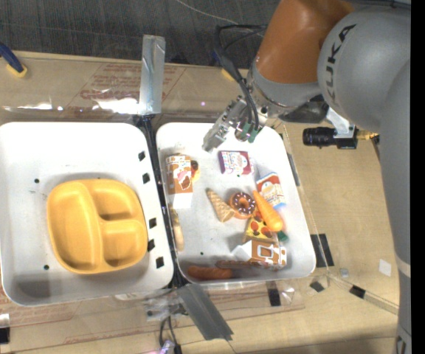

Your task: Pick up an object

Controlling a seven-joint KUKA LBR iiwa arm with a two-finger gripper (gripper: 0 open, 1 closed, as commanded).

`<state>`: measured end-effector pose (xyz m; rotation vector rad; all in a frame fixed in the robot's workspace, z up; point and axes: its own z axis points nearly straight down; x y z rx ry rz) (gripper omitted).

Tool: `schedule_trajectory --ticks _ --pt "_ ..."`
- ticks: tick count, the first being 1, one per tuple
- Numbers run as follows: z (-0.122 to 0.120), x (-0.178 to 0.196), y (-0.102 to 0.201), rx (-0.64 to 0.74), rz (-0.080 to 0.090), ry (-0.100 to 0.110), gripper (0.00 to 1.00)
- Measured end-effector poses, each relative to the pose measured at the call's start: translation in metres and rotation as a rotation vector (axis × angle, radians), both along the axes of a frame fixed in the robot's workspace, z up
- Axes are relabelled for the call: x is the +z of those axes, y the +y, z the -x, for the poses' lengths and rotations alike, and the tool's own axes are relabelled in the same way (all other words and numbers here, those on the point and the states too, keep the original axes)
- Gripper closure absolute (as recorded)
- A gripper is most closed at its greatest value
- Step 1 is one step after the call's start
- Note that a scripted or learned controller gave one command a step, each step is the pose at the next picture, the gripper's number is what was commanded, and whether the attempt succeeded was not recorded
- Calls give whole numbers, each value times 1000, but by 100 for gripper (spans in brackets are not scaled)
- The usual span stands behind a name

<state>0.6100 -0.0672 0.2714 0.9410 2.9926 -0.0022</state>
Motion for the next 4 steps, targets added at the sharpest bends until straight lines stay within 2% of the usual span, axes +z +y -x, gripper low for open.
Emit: schedule_trajectory --ticks 1,2,3,4 --pt "-1 10 2 11 2 -1 100" --pt "75 -47 37 -71 -3 10 100" --pt "73 -35 37 -64 -2 6 100" --pt "-3 -2 15 -143 -2 1 100"
